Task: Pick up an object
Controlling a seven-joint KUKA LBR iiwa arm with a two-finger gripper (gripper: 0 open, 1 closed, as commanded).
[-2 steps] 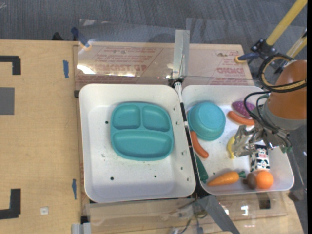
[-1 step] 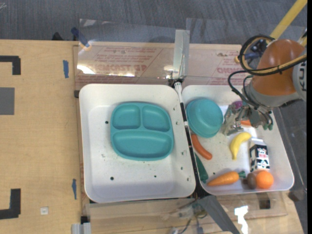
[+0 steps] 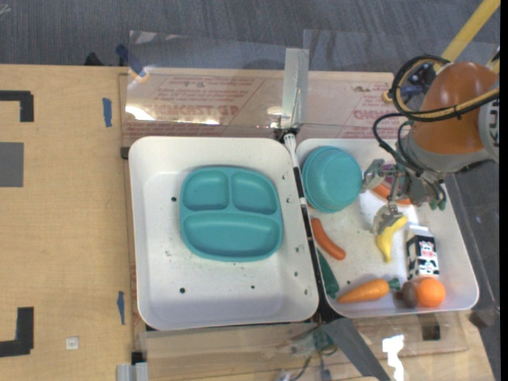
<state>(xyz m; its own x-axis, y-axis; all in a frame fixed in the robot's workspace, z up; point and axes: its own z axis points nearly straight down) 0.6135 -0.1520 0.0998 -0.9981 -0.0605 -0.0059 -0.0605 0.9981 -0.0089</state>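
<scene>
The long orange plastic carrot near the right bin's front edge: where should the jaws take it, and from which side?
Grip the orange plastic carrot across its thick middle, coming straight down. It lies flat, lengthwise left to right, with bare floor in front and behind. Its right tip sits close to a small brown round item, so avoid that end.

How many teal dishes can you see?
2. A teal divided plastic plate lies in the middle of the left white bin. A round teal plastic bowl leans in the right white bin's upper-left corner.
</scene>
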